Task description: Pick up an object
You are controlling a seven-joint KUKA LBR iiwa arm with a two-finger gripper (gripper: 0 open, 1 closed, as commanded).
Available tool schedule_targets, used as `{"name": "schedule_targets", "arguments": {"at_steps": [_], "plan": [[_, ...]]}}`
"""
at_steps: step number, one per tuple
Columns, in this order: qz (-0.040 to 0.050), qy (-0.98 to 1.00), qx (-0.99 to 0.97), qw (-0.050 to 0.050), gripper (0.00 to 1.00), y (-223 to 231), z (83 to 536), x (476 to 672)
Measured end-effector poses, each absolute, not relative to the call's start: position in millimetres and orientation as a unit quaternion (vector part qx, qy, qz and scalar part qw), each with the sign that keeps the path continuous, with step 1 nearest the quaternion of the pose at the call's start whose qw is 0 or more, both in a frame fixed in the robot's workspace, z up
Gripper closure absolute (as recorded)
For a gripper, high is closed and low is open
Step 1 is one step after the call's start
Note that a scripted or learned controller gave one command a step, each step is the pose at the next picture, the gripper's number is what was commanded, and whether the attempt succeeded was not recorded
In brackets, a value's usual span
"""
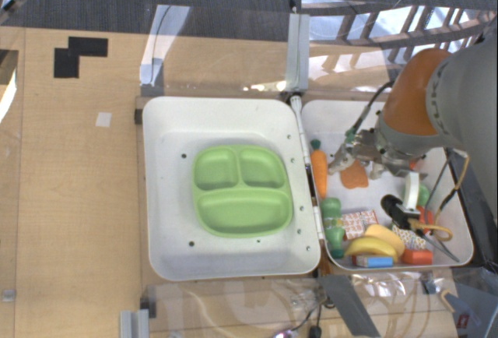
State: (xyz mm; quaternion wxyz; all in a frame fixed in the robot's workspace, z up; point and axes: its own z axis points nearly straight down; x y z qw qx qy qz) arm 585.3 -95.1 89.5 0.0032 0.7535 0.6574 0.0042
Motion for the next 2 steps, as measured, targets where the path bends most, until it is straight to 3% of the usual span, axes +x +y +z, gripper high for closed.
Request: {"name": "schedule_targets", "arguments": {"at_steps": [1,2], "plan": [[0.0080,0.658,0.753,0.006,1.00,-93.1,102.0,588.3],[0.0024,0.684,0.730,0.002,1.00,-35.9,234.2,570.2]]}}
